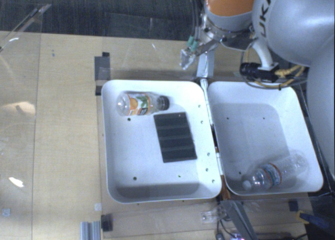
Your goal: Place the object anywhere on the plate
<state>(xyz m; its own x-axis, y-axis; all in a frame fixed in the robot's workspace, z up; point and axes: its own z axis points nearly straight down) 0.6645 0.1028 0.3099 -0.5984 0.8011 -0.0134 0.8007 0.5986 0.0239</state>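
End effector (pixel 189 56) hung beyond the dark plate's (pixel 175 137) bin, finger state indeterminate, nothing visibly held; orange-labelled bottle (pixel 141 103) lay just beside plate, apparently awaiting pickup.

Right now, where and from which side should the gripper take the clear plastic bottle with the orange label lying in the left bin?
Probably across the orange-labelled middle of the clear plastic bottle, coming straight down. It lies on its side, dark cap toward the black ribbed plate, so fingers should straddle its width near the left white bin far wall.
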